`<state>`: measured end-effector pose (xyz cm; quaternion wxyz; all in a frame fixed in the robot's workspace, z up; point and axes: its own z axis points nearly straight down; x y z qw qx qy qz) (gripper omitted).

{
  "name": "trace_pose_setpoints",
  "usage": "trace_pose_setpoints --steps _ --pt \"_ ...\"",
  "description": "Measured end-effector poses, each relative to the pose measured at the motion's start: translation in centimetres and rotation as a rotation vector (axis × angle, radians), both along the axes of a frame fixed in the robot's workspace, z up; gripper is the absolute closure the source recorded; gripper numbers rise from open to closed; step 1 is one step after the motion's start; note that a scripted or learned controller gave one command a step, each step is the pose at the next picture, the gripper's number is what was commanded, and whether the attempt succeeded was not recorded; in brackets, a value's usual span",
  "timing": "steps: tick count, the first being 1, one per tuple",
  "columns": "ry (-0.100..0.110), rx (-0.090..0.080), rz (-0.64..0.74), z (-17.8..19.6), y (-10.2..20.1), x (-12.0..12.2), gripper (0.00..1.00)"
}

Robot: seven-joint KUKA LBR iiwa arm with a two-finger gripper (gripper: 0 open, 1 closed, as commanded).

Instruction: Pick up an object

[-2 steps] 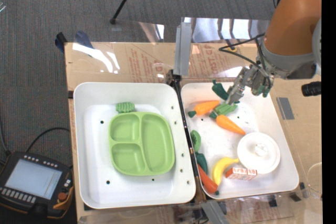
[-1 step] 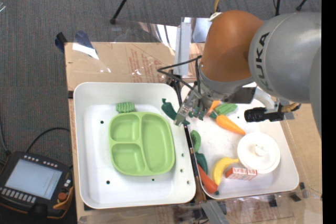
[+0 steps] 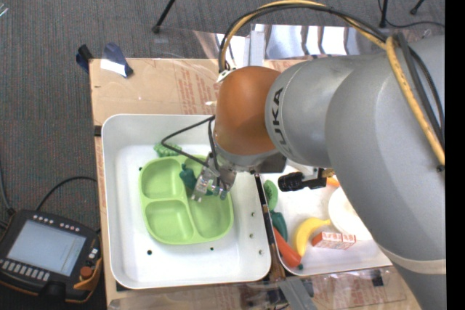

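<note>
A light green divided plate (image 3: 168,218) lies in the left white bin (image 3: 116,156). My gripper (image 3: 209,189) hangs low over the plate's upper right compartment, under the arm's orange band. A dark green object (image 3: 189,173) sits at the plate's top edge, just left of the gripper and partly hidden by it. A bumpy light green toy (image 3: 168,150) lies on the bin floor behind the plate. Nothing shows clearly in the gripper.
The right bin (image 3: 367,255) holds a banana (image 3: 311,229), a small red and white box (image 3: 336,239), a red-orange vegetable (image 3: 286,247), a green item (image 3: 271,192) and a white dish (image 3: 340,211). The arm covers much of that bin. A teach pendant (image 3: 47,250) lies left of the bench.
</note>
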<state>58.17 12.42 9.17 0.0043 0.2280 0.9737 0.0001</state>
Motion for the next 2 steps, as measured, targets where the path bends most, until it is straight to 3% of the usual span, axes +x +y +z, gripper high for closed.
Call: trace_pose_setpoints --steps 1,2 --pt "-0.003 0.005 -0.009 17.2 3.9 -0.4 1.0" --pt "-0.002 0.001 0.583 0.6 3.1 -8.3 1.0"
